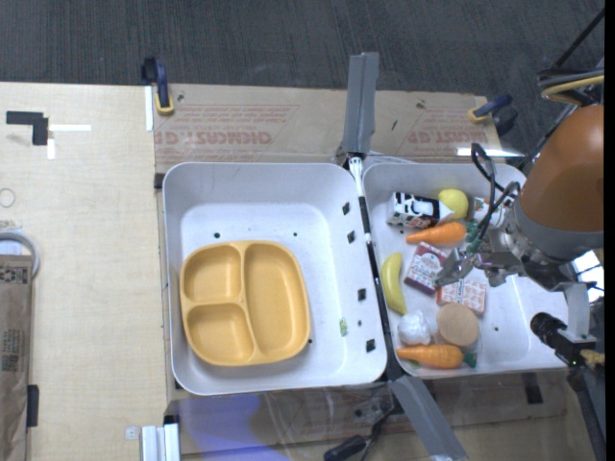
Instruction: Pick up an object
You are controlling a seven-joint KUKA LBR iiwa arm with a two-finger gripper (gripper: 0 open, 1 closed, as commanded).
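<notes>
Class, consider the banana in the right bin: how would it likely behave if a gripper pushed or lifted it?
The banana is curved and looks smooth, so it may pivot or slip when pushed. It looks like a toy, so probably light and stiff. It lies near the bin wall, which may crowd a grasp.

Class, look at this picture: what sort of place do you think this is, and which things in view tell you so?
Probably a robotics lab test bench, not a kitchen. A robot arm reaches over two white bins clamped to a board; the food, such as the banana and carrot, looks like toys, beside a yellow divided plate.
</notes>
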